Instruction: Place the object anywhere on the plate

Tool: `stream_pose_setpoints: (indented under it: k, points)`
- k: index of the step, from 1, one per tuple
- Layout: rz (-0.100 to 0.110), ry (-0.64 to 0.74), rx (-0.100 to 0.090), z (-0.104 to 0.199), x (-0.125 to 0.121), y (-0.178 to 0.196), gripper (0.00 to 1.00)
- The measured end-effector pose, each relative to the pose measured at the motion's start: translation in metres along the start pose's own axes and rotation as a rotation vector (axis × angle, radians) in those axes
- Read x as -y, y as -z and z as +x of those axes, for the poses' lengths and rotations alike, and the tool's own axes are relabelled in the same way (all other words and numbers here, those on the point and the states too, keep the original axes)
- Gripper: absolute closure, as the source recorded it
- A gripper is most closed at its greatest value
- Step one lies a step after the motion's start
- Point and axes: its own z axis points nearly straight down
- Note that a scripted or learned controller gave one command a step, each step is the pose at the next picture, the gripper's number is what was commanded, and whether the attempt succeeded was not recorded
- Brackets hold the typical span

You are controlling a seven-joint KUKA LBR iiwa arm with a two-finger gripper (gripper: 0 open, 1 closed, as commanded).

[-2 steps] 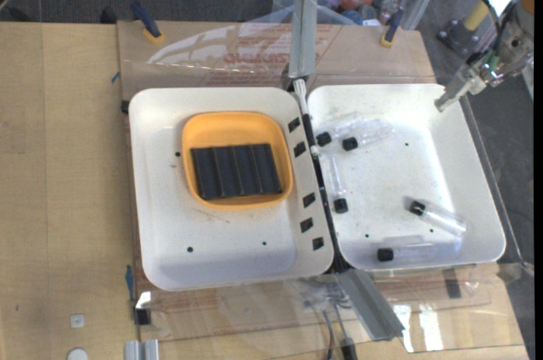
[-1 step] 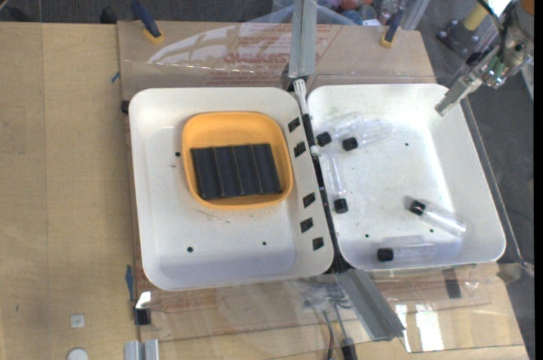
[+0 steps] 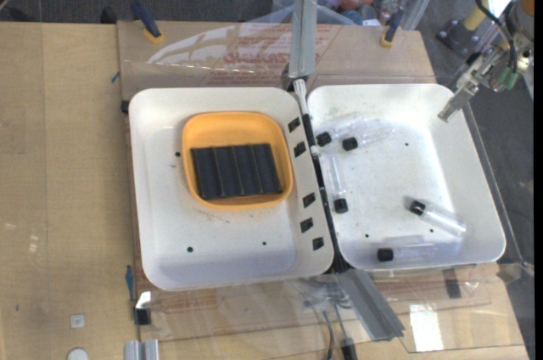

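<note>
Two white bins side by side on the surface, is that right? What does the left one hold? (listener)

Yes. The left bin (image 3: pixel 161 256) holds a rounded orange plate (image 3: pixel 233 125), set towards the bin's far edge and a little nearer its right wall. (describer)

Where is the object? (listener)

A black ribbed block (image 3: pixel 236 171), rectangular, lies flat on the plate. It covers most of the plate's middle and near side, and the orange rim shows all round it. (describer)

And the right bin? (listener)

The right bin (image 3: pixel 475 239) holds several clear tubes with black caps. One tube (image 3: pixel 361 133) lies near the far left corner, another (image 3: pixel 437 216) towards the near right corner, and a third (image 3: pixel 407 250) along the near edge. (describer)

Where is the gripper? (listener)

The gripper (image 3: pixel 454 105) hangs over the far right corner of the right bin, well apart from the plate and the block. It is tilted, with its tip pointing down and leftward. I cannot tell whether it is open or closed. Nothing is visibly held. (describer)
</note>
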Motion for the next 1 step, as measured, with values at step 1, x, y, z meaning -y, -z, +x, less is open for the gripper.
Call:
stream_pose_setpoints:
  k: [1]
  points:
    - [-0.002, 0.051, 0.006, 0.0039, 0.0024, 0.0211, 0.00]
